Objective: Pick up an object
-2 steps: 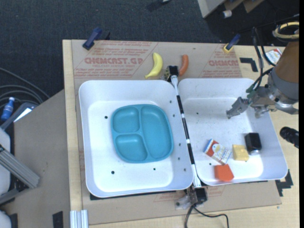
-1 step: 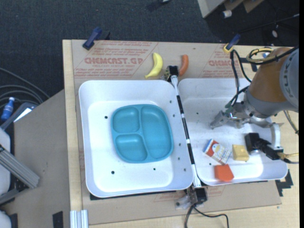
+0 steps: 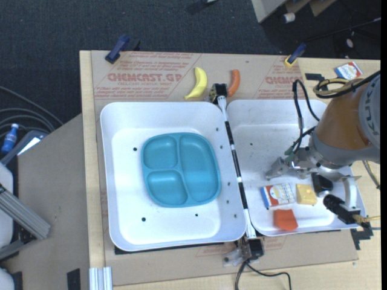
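Hovering low in the right bin (image 3: 254,119), the gripper (image 3: 279,168) probably holds nothing; its state I cannot tell. The white carton (image 3: 279,194), lower right, lies ungrasped, so picking remains.

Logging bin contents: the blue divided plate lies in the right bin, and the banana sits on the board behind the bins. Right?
Not quite. The camera view shows the blue plate in the left bin, not the right. The banana does sit on the board behind the bins.

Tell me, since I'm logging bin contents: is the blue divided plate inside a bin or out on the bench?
Inside. The blue three-compartment plastic plate lies flat on the floor of the left shallow white bin, enclosed by its rim.
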`<state>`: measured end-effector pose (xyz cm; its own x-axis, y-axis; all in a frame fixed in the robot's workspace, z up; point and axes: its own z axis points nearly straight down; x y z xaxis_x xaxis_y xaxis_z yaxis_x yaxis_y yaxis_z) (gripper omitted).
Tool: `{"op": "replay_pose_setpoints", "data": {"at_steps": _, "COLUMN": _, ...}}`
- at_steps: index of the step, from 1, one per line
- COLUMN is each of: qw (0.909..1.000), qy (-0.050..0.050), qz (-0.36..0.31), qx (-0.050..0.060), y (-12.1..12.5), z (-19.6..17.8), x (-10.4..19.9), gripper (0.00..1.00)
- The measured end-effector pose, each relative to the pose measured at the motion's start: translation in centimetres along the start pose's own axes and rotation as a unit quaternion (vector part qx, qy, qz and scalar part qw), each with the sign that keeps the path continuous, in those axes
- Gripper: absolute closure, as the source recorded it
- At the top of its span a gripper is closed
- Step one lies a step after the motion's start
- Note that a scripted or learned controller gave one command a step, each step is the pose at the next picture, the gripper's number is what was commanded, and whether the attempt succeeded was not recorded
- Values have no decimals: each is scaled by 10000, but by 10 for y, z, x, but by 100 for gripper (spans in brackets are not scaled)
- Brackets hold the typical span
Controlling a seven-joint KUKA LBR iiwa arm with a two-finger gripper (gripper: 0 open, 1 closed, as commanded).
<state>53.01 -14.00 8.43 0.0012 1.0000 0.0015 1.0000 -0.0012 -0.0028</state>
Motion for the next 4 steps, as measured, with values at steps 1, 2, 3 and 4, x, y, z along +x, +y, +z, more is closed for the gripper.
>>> {"op": "replay_pose_setpoints", "data": {"at_steps": 1, "qw": 10000, "qy": -3, "qz": 1, "qx": -2, "y": -52, "z": 0, "x": -14, "gripper": 0}}
{"op": "replay_pose_setpoints", "data": {"at_steps": 2, "qw": 10000, "qy": -4, "qz": 5, "qx": -13, "y": -51, "z": -10, "x": -14, "gripper": 100}}
{"op": "replay_pose_setpoints", "data": {"at_steps": 3, "qw": 10000, "qy": -2, "qz": 4, "qx": -11, "y": -51, "z": -10, "x": -14, "gripper": 0}}
{"op": "replay_pose_setpoints", "data": {"at_steps": 4, "qw": 10000, "qy": -4, "qz": 8, "qx": -17, "y": -51, "z": -19, "x": -13, "gripper": 100}}
